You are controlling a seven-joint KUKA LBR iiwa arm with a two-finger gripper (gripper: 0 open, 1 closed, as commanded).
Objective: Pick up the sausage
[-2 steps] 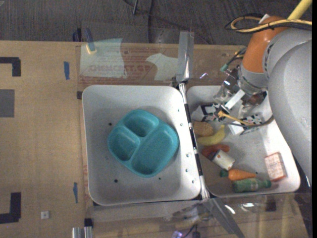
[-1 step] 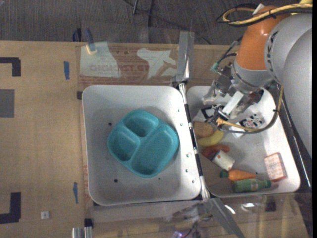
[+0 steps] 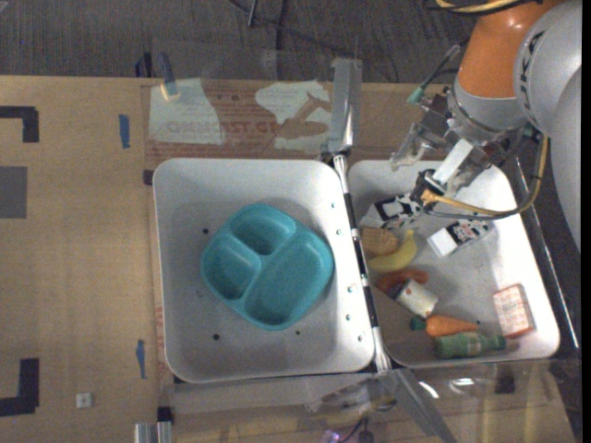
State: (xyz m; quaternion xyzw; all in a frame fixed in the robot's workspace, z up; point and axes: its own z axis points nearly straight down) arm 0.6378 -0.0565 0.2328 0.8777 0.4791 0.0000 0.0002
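Note:
The sausage (image 3: 404,276), a short reddish-brown piece, lies in the right bin (image 3: 540,340) near its left wall. It sits just below a banana (image 3: 395,255), and a white bottle (image 3: 417,297) covers its lower end. My gripper (image 3: 409,158) hangs over the far left corner of the right bin, well above the sausage and apart from it. It stands open with nothing between its fingers.
The right bin also holds a bread roll (image 3: 378,240), two cow-patterned cartons (image 3: 399,209) (image 3: 460,235), a carrot (image 3: 450,325), a green bottle (image 3: 470,343) and a pink box (image 3: 512,308). A teal divided plate (image 3: 268,266) lies in the left bin (image 3: 175,247).

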